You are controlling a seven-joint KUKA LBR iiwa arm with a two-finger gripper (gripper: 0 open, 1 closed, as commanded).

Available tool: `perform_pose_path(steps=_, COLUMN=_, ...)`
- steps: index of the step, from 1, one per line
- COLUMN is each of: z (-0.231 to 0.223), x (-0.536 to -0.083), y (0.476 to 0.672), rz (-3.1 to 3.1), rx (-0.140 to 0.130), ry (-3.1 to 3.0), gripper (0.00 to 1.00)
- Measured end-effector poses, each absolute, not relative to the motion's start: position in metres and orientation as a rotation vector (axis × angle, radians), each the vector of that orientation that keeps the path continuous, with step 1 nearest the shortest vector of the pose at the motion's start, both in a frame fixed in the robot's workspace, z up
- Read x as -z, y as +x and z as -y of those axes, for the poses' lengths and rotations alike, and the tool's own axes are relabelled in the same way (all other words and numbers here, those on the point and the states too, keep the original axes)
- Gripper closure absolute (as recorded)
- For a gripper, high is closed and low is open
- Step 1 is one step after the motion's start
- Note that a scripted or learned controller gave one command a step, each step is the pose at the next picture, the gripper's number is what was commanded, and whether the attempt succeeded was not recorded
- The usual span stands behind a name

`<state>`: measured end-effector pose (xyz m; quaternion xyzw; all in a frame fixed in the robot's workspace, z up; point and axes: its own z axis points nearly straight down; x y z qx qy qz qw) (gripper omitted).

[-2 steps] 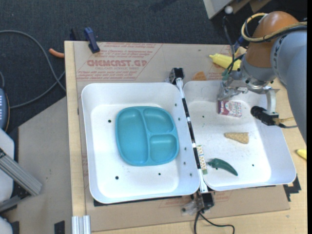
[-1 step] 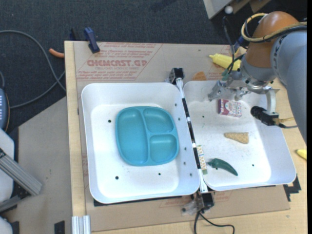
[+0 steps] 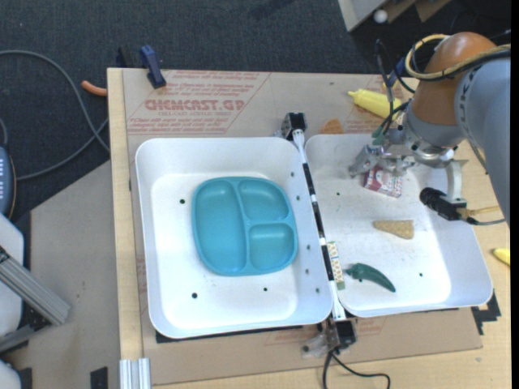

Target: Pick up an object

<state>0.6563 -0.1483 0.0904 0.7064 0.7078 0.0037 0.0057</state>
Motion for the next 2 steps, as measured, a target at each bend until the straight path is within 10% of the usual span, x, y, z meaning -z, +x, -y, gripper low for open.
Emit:
perform_pose_path(steps=1, z=0.149, x=-0.1025, y=0.6577, rz=-2.211, rx=-0.015, ry=2.208, gripper=1.0)
perform_pose_path(steps=2, z=0.149, x=-0.102, y=0.6574, rz=-2.212, rx=-0.014, ry=2.209, gripper=0.0)
